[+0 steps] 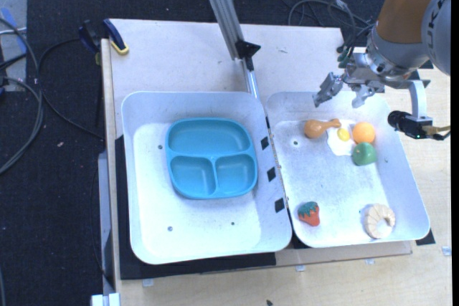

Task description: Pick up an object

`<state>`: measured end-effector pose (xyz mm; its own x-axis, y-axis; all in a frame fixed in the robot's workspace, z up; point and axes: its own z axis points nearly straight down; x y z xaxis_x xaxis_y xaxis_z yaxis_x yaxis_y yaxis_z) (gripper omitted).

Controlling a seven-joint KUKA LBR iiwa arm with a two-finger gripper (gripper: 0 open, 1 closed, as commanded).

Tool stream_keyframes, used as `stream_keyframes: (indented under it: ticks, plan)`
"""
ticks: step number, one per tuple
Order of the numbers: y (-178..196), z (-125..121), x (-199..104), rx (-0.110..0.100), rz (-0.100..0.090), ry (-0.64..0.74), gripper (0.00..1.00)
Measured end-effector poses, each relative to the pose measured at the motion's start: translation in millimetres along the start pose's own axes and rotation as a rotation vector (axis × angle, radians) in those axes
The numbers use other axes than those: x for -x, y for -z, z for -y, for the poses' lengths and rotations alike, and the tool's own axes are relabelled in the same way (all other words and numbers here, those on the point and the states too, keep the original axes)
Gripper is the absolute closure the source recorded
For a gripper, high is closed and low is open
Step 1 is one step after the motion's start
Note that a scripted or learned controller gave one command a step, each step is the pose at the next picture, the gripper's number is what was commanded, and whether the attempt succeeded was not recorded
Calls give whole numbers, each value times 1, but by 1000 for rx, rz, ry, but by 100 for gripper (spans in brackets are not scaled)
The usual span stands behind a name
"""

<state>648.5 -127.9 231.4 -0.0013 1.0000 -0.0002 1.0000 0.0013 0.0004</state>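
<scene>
- Near the right bin's (pixel 401 175) far edge, a toy drumstick (pixel 320 127) is lying on its side, well apart from the left bin (pixel 143 226) and its blue tray (pixel 212 157).
- Probably light, hard and slick plastic; the narrow handle is looking like the surest hold.
- Just beside it are lying a fried egg (pixel 340 141), an orange (pixel 363 132) and a green fruit (pixel 363 154).
- Toward the near edge are sitting a strawberry (pixel 308 213) and a pastry (pixel 378 220).
- Above the far edge, the gripper (pixel 346 89) is hovering, jaws spread apart and holding nothing.

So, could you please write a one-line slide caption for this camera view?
End effector above the right bin of toy food; blue divided plate in the left bin.
</scene>
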Motion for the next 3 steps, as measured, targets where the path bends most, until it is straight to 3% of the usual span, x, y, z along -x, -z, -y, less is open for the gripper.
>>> stream_keyframes:
  ticks: [2, 3]
  plan:
    - [-123, 4, -8, -4, -1, 1, 0]
    - [-140, 4, -8, -2, 0, 0, 0]
